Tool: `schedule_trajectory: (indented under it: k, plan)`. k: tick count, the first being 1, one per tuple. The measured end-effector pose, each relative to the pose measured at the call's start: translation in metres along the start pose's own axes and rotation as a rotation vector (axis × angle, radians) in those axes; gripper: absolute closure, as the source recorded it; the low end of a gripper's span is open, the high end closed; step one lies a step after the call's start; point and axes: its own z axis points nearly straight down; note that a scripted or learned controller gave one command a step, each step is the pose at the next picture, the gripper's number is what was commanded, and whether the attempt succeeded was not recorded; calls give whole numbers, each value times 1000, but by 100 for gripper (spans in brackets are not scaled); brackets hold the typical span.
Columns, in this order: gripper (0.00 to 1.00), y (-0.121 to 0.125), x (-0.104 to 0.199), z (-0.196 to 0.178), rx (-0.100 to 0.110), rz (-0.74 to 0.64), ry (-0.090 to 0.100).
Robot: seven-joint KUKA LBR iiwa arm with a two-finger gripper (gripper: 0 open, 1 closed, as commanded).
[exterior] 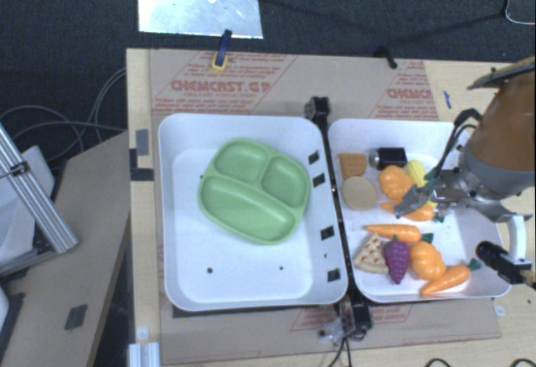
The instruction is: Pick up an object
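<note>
We see a brown printed cardboard sheet (251, 85) under two shallow white bins on dark carpet. The left white bin (180, 273) holds a green divided plastic plate (254, 189). In the right white bin (481, 294), the grey two-finger gripper (412, 204) hangs over a rounded glossy orange toy fruit (395, 182); we cannot tell how far it is open

We see our arm (502, 147) — a broad orange band over grey, black cable looping beside — ending in a dark end effector (416, 199).
</note>
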Motion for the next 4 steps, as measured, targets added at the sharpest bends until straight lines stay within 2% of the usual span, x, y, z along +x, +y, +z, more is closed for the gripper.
schedule_trajectory:
  k: [1, 2, 3, 4]
  plan:
    - [0, -2, -8, 59, 1, 0, 0]
    - [0, 2, -6, 82, -10, -2, 4]
    - [100, 5, -5, 69, -18, -4, 3]
    - [100, 9, -7, 5, -10, -4, -3]
